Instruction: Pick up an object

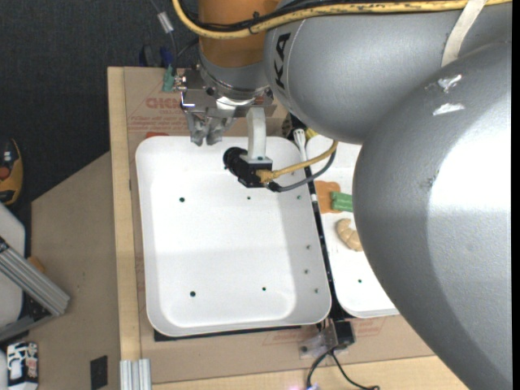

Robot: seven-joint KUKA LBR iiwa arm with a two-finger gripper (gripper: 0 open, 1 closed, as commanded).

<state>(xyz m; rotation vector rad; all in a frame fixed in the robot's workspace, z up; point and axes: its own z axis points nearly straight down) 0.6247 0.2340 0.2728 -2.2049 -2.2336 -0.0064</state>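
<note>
**Gripper at the far rim of the left bin, objects in the right bin**

Looking down on the bench, we see the grey arm (390, 96) sweep in from the right and fill much of the view, its orange band (244, 10) sitting above the wrist. Our gripper (205, 132) hangs over the far edge of the left bin (162, 218), near that bin's back left corner. We cannot tell whether its fingers are apart or together, and we see nothing between them.

A white bracket with a black fitting (248, 167) hangs just beside the gripper, over the back of the left bin, with a yellowish cable (305, 165) looping from it toward the right.

The things we could pick lie in the right bin (361, 295), close to its left wall and well apart from the gripper: an orange piece (327, 192), a green piece (341, 202) touching it, and a tan, lumpy object (348, 234) nearer to us. The arm hides much of that bin.

Both bins rest on a brown board (130, 120).
</note>
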